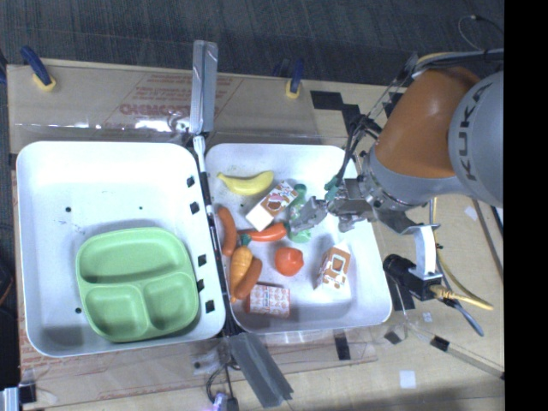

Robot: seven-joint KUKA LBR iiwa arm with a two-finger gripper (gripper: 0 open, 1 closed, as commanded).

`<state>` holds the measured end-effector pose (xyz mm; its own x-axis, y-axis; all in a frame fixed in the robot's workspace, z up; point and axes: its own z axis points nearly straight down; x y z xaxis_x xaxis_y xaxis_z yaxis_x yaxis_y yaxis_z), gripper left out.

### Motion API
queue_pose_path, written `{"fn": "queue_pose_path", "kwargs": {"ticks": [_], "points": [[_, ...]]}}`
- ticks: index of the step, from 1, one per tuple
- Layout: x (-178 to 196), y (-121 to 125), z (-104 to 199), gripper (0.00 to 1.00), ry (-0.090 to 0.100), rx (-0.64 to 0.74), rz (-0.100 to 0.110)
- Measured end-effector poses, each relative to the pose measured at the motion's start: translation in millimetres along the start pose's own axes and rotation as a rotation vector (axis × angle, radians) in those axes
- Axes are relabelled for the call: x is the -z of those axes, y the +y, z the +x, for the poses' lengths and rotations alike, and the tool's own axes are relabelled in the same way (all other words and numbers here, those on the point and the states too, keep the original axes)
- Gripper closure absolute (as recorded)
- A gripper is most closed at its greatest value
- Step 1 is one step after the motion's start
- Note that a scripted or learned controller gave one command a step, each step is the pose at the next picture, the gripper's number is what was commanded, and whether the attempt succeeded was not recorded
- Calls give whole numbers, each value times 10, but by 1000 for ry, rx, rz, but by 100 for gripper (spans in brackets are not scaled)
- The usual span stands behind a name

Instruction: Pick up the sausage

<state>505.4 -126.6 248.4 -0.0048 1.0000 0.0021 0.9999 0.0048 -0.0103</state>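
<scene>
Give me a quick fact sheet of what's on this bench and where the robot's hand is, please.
left bin: holds a green divided tray
right bin: toy food
sausage: by the right bin's left wall, lying free
beside it: carrot, chili pepper
other food: banana, tomato, small cartons
gripper: over the right bin's middle, to the right of the sausage, apart from it
fingers: too blurred to judge
task status: sausage not picked up
</scene>
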Motion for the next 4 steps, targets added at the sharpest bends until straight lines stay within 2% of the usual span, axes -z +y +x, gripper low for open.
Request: {"fn": "queue_pose_path", "kwargs": {"ticks": [1,2,3,4], "points": [[-250,93,-500,0,1,94,-1],[-1365,284,-99,0,0,372,-1],[-1584,1192,146,0,3,272,11],[-1223,893,-350,0,-1,387,-3]]}}
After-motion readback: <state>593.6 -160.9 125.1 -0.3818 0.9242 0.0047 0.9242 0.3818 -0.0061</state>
